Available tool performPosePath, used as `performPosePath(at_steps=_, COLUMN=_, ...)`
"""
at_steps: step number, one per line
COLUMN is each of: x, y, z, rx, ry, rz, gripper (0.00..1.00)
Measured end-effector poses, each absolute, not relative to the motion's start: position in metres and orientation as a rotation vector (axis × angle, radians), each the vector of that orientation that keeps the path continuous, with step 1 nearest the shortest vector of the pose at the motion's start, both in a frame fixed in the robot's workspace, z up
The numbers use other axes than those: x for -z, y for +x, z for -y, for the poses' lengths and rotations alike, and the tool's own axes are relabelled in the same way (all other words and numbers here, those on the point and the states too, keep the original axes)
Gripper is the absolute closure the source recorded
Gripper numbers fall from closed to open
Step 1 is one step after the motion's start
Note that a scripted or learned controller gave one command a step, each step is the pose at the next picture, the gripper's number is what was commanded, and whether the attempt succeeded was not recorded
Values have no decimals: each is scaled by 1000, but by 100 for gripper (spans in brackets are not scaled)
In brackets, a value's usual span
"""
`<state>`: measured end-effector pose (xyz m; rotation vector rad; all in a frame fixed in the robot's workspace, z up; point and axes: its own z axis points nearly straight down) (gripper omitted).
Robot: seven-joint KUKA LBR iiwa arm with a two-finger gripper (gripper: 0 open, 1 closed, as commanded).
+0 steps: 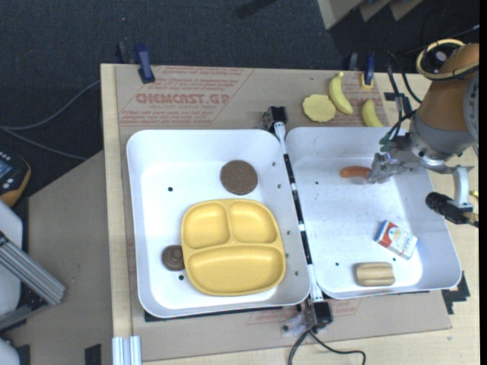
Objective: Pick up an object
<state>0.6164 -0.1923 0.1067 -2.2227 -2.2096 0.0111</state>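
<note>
In the right bin [335, 211] lie an orange-red sausage [353, 172] near the back, a small white, red and blue carton [396, 239] at the right, and a tan bread roll [374, 274] at the front. My gripper [380, 167] hangs low over the back of this bin, its tip right at the sausage's right end. Nothing shows between the fingers. The left bin [144, 204] holds a yellow divided plate [230, 245], a brown round patty [239, 177] behind it and a smaller brown disc [173, 258] at its left.
Behind the right bin, on the bench, lie two toy bananas [341, 93] [371, 113] and a yellow round slice [319, 108]. Blue clamps [142, 63] hold the board's back edge. The grey arm with its orange band [449, 97] enters over the right bin's back right corner.
</note>
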Motion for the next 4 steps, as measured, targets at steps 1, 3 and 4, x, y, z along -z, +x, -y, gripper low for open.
performPosePath(at_steps=1, x=-191, y=593, z=145, rx=6, ry=-2220, rz=2229, gripper=100)
performPosePath(at_steps=3, x=-157, y=603, z=126, rx=6, ry=-2221, rz=2228, gripper=100)
performPosePath(at_steps=4, x=-180, y=615, z=137, rx=3, ry=-2224, rz=2226, gripper=100)
